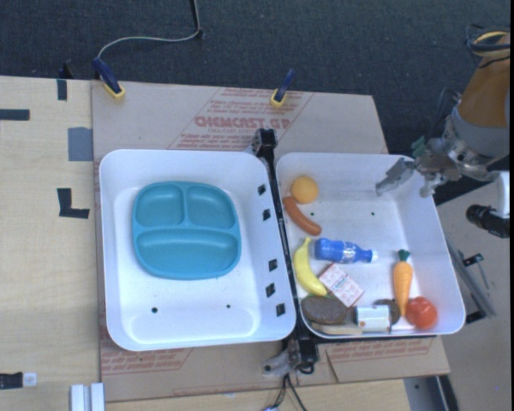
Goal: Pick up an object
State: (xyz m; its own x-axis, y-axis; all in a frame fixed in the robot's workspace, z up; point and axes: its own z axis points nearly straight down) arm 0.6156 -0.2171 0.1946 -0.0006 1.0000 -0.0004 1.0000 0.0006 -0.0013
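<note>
Fingers [409, 178] well above carrot [401, 284]

I see a pale wooden bench [26, 255] with a brown cardboard sheet [231, 118] laid on it, printed in red. Two blue-and-yellow clamps [109, 79] pin the sheet's far edge at eleven and twelve o'clock. On the cardboard sit the left white bin [120, 315] and the right white bin [360, 165], touching along a central seam. Dark tape marks [68, 204] dot the bare wood at nine o'clock.
</note>
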